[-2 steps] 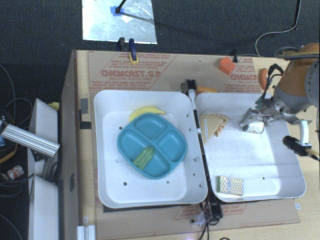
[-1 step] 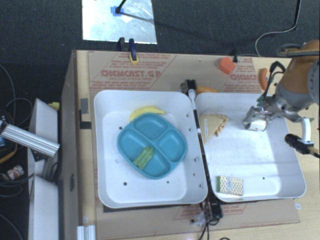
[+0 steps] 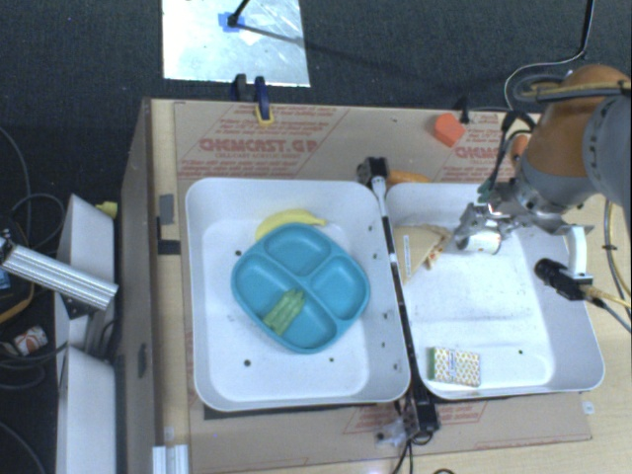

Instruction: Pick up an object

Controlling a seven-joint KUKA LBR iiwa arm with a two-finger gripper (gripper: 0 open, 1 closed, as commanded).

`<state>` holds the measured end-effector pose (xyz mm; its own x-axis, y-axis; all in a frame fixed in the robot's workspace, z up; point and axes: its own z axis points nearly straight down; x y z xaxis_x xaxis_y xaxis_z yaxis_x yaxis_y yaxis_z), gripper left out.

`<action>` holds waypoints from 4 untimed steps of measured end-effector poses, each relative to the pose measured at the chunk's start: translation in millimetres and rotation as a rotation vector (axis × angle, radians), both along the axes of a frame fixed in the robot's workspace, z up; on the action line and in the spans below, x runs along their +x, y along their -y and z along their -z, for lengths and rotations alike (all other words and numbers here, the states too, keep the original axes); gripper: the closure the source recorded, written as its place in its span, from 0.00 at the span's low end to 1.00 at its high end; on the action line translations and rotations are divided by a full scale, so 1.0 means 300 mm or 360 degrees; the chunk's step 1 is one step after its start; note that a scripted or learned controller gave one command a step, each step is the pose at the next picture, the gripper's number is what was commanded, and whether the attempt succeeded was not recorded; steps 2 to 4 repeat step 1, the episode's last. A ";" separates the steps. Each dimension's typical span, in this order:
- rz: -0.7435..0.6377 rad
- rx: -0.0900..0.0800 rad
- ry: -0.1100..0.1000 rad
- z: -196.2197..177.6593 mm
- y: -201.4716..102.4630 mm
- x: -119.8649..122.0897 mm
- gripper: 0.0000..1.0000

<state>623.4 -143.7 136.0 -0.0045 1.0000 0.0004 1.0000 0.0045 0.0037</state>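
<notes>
a: you're looking down on two shallow white plastic bins. the grey arm's two-finger gripper (image 3: 474,233) hangs low over the upper left part of the right bin (image 3: 513,354). can you see whether it's got anything?

b: you can't tell from here. the tip is small and blurred, so how wide it stands and whether anything sits in it is unclear to me.

a: so what would you go for?

b: the nearest thing is the tan wedge-shaped piece (image 3: 425,243), lying flat just beside the gripper, near the divider between the bins. it looks thin and light, maybe soft. i'd judge it hard to get under, so you'd want to pinch across its narrow width at an edge.

a: other options?

b: the small green-and-white patterned packet (image 3: 454,365) lies flat near the front of the same bin, well apart from the gripper. probably light and a bit slick. in the left bin (image 3: 222,363), the blue four-compartment plastic plate (image 3: 311,279) is stiff but wide; you'd only get it by the rim. a pale green strip (image 3: 284,311) lies in its front compartment, and a yellow piece (image 3: 289,221) peeks out behind it.
</notes>
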 end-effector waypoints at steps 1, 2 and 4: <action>-0.0001 0.0001 0.0001 -0.232 -0.225 -0.089 1.00; -0.0001 0.0001 0.0001 -0.232 -0.225 -0.089 1.00; -0.0001 0.0001 0.0001 -0.232 -0.225 -0.089 1.00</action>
